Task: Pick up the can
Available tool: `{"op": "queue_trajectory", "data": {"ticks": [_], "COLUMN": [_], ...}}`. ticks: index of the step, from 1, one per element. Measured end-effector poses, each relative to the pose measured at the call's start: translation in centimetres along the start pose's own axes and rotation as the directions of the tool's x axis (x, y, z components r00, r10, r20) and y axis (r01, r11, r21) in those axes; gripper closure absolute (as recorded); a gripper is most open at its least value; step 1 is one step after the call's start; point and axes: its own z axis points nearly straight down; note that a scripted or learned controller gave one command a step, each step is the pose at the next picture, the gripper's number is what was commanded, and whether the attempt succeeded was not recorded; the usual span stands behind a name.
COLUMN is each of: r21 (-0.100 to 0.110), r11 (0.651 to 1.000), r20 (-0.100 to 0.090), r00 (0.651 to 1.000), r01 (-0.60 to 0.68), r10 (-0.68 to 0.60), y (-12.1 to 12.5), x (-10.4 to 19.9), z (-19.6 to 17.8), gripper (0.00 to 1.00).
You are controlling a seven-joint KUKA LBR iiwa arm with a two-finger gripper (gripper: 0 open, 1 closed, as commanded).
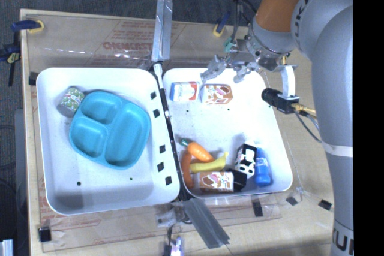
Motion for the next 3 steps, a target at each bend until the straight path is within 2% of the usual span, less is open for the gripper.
{"op": "queue_trajectory", "data": {"ticks": [1,3], "r21": [-0.002,-0.002], "r11": [0.987,0.987], "r20": [0.0,0.0], "r00": [0.987,0.987], "r01": [-0.162,-0.162], "r10": [0.162,0.162], "y": [-2.99,-3.0], "x": [-5.51,-5.51], "z": [14.99,15.0], "gripper": [0.0,0.0]}}
